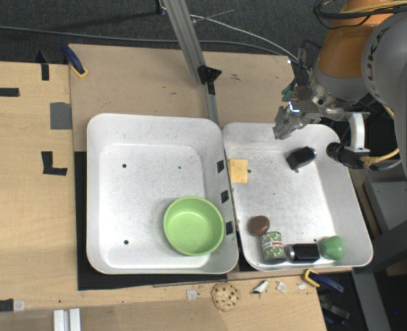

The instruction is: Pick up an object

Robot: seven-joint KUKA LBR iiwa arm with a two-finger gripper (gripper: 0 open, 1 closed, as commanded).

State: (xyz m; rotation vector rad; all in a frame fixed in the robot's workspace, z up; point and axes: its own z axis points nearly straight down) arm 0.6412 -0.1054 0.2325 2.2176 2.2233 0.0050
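The end effector [286,126] hangs over the right bin's [341,185] upper edge; whether it is parted I cannot tell, and nothing shows in it. Just below-right lies a small black object [301,158], probably light and rigid; take it across its narrow middle.

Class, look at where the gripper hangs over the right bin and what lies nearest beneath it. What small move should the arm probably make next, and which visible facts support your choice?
Probably a short shift toward the small black object, then a descent onto it. The gripper hangs at the far edge of the right bin with nothing between its fingers, and that object is the closest item, lying apart from the others.
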